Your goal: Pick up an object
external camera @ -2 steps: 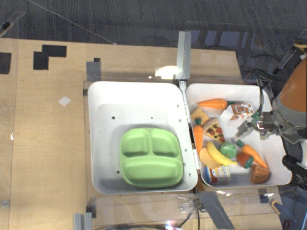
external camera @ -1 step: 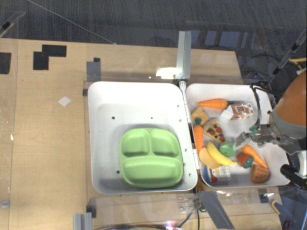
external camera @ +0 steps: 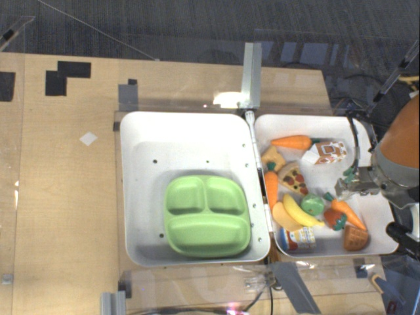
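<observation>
The right bin [external camera: 262,126] holds a heap of toy food: an orange carrot [external camera: 292,142] at the back, a small brown and white carton [external camera: 329,152], a pizza slice [external camera: 294,179], a second carrot [external camera: 271,189] along the left wall, a yellow banana [external camera: 299,212], a green piece [external camera: 314,205], another carrot with a red piece [external camera: 342,215], a brown bread slice [external camera: 356,239] and a can [external camera: 299,239]. My gripper [external camera: 350,181] hangs low over the bin's right side, just below the carton and above the third carrot. Nothing shows clearly in its grasp.
The left bin [external camera: 141,136] bears a green divided plate [external camera: 207,216] at its front right. A metal post [external camera: 252,77] stands behind the wall between the bins. The arm's orange band [external camera: 401,143] overhangs the right bin's far right edge.
</observation>
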Available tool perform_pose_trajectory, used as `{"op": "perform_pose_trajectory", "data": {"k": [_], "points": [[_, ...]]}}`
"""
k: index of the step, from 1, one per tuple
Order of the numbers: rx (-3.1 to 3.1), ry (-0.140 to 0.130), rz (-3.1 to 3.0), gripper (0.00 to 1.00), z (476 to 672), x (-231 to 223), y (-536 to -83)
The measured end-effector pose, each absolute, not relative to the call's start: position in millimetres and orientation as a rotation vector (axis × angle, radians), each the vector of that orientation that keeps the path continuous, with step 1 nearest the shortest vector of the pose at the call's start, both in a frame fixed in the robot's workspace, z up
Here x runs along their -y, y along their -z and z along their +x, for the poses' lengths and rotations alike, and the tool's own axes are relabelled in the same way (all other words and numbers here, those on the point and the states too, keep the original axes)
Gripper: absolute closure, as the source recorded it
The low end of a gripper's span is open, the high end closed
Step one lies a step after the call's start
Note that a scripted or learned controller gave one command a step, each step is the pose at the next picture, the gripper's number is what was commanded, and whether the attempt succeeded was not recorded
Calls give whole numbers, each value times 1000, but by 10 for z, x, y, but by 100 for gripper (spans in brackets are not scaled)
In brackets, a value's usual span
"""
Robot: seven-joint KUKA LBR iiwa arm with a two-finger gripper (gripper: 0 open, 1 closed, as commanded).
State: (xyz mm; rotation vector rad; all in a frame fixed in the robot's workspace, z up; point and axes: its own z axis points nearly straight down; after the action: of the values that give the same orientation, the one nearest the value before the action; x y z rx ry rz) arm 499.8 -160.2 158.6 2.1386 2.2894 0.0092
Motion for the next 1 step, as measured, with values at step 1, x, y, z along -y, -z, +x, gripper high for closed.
{"op": "perform_pose_trajectory", "data": {"k": [1], "points": [[-2290, -9, 2139, 0, 4997, 1603, -1585]]}}
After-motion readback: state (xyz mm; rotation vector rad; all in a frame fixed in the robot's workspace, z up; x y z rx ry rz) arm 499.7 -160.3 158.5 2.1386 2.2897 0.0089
